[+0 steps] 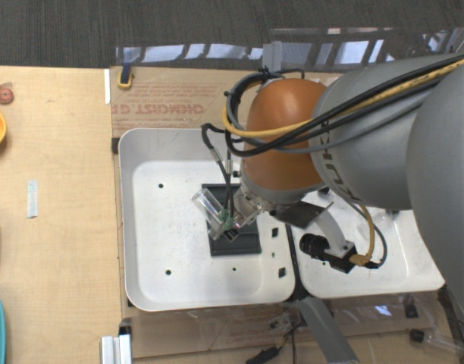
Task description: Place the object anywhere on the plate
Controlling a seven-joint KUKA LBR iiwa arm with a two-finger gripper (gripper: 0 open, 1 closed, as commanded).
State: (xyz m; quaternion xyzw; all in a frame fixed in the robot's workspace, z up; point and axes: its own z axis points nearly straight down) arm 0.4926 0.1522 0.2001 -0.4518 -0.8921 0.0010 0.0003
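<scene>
Gripper lowered over the dark plate in the left bin.
On the worktop (58,203), the left bin (152,226) holds a dark square plate (246,243). The gripper (226,222) is poised at its upper edge; its state cannot be told. A clear object (209,202) is seen beside it. Placing is judged under way; release over the plate is called for next.

Left bin (148,226): set at frame centre, a flat plate (243,241) lying inside.
Right bin (399,268): placed just beside, rightward.
Gripper (226,222): positioned over the plate.
</scene>
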